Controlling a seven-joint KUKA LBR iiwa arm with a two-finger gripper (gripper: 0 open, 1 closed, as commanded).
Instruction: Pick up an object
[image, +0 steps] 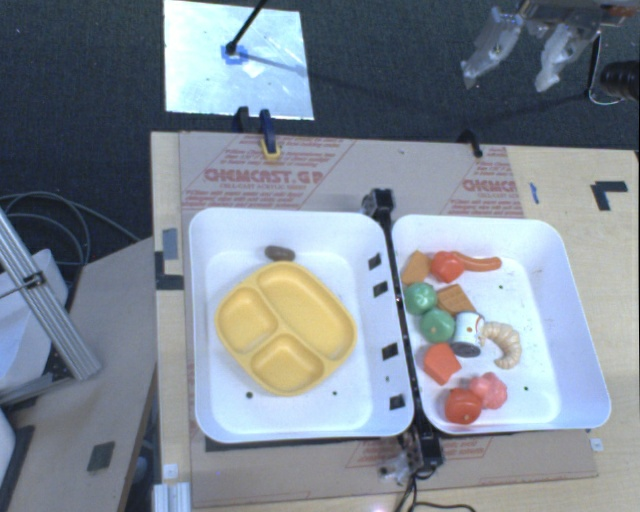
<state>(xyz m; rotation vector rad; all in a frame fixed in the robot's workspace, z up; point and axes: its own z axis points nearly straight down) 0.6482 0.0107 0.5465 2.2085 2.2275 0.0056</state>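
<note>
While the gripper (522, 55) hangs open and empty, the light, rigid toy shrimp (504, 343) looks graspable across its curved middle.

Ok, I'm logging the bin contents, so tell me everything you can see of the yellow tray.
The yellow tray looks like smooth moulded plastic, a rounded shape with three compartments: one left, one upper right, one lower. It lies flat, turned at an angle, on the floor of the left bin. A small dark brown object sits just beyond its upper edge; contact is unclear.
</note>
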